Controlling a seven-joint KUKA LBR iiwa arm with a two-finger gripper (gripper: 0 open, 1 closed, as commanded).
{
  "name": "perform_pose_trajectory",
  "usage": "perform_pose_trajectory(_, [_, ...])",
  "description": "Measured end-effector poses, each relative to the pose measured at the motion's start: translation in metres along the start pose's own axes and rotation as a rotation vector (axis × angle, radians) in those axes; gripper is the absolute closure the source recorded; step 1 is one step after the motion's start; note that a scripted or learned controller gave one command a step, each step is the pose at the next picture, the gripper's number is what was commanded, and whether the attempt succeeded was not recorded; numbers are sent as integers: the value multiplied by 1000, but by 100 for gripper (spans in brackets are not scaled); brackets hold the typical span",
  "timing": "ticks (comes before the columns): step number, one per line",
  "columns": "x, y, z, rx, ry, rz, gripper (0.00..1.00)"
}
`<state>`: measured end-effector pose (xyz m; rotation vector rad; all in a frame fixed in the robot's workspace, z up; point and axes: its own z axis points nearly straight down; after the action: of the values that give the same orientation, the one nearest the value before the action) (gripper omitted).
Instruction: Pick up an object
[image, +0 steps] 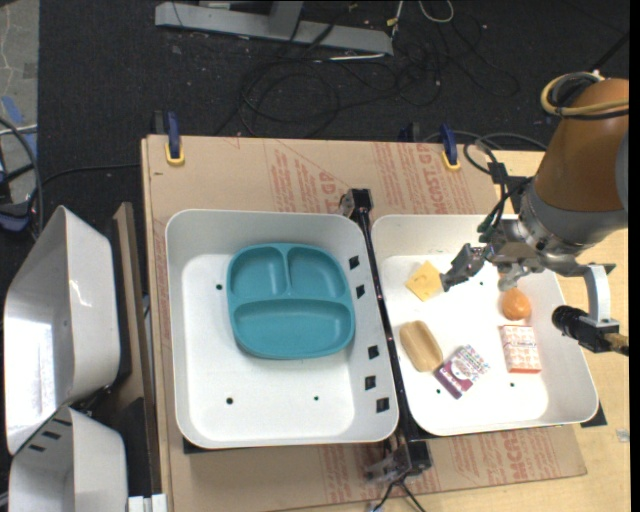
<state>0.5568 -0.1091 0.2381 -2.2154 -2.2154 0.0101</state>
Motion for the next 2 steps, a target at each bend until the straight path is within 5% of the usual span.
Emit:
perform_pose_trajectory(1, [0, 2, -5, -10, -1, -2, 0])
perform_pose_trajectory(2, [0, 5, 59, -4, -1, 1, 0])
